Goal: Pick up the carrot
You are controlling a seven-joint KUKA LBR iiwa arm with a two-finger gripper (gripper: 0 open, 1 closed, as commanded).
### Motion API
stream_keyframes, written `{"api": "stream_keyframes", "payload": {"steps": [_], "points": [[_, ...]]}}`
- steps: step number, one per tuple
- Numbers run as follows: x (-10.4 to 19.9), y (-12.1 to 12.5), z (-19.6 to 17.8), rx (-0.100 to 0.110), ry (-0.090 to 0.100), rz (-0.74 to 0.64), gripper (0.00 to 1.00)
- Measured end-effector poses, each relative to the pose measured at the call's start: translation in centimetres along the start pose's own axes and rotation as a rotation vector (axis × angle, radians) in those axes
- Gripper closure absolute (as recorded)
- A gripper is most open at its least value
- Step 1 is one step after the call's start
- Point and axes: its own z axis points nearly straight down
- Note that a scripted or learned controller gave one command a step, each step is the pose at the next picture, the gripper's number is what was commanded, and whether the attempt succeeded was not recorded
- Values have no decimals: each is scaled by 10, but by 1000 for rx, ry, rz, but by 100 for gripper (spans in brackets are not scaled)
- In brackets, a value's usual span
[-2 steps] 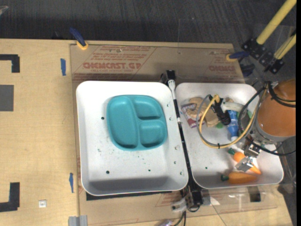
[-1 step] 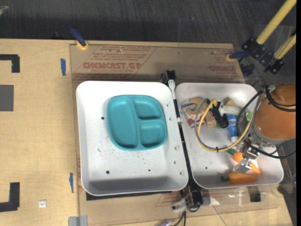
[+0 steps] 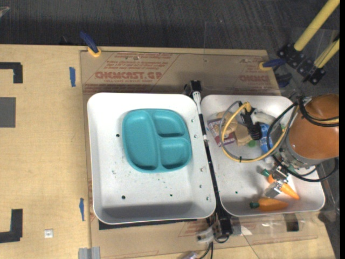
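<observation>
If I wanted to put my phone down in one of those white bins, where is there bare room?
Left bin: a bare strip lies around the teal plate, widest along its near edge. Right bin: a bare patch lies at its near-left, between the divider and the carrot. Its far half is crowded with cables and small items, and the gripper hangs over the near-right.

Grey arm — orange band, blk cables

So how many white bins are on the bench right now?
2. The left bin holds a teal divided plate. The right bin holds the carrot near its front edge, with the gripper just above it.
</observation>
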Motion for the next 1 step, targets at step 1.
{"api": "stream_keyframes", "payload": {"steps": [1], "points": [[1,6,0,11,2,36,0]]}}
